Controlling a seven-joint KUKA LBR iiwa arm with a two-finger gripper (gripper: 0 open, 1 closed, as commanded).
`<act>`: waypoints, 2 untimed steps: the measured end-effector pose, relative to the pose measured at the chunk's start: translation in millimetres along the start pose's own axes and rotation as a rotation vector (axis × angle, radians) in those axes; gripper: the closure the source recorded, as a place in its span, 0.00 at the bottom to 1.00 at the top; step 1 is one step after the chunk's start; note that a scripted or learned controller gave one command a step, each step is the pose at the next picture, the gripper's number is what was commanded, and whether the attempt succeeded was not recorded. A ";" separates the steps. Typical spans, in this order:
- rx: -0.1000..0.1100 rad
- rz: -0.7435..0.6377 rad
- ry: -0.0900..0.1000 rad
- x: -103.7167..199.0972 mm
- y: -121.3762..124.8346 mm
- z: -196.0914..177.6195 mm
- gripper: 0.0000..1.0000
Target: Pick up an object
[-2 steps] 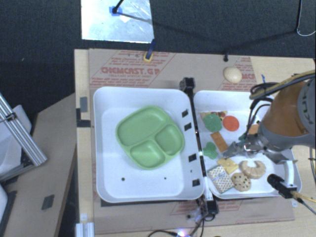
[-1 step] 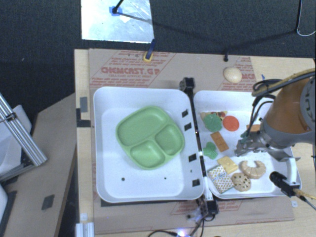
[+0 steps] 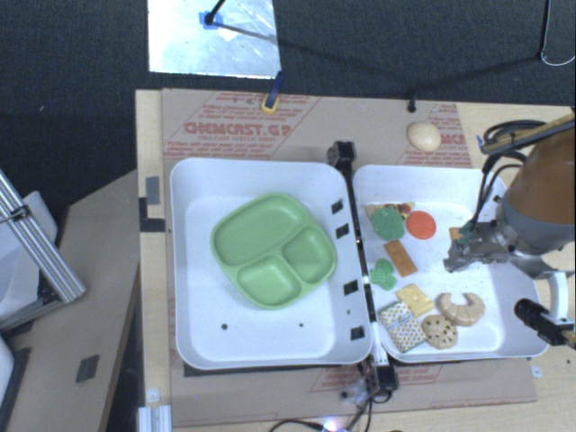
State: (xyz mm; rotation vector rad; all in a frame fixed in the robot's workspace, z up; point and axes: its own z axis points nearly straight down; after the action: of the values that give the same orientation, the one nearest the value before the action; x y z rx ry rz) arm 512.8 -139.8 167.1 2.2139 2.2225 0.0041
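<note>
The right bin [image 3: 504,342] holds several toy foods: a green leafy piece [image 3: 389,222], a red round piece [image 3: 420,226], an orange cracker [image 3: 400,258], a small green piece [image 3: 384,276], a yellow square [image 3: 415,299], a croissant [image 3: 462,308], a chocolate-chip cookie [image 3: 440,331] and a checkered wafer [image 3: 402,326]. My gripper [image 3: 461,257] hangs over the right part of this bin, just above the croissant and right of the red piece. The arm's grey body covers the gripper's upper part.
The left bin [image 3: 202,331] carries a green divided plate [image 3: 274,249]. A beige egg-like object [image 3: 424,136] lies on the cardboard behind the right bin. A black divider [image 3: 353,241] runs between the bins. A shiny sheet [image 3: 214,25] lies at the back.
</note>
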 end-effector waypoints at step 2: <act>0.000 -0.004 0.001 29.3 37.8 -58.5 1.00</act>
State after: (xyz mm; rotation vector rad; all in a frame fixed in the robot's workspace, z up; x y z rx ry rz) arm 550.3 -110.3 225.8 2.2099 2.2276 0.0052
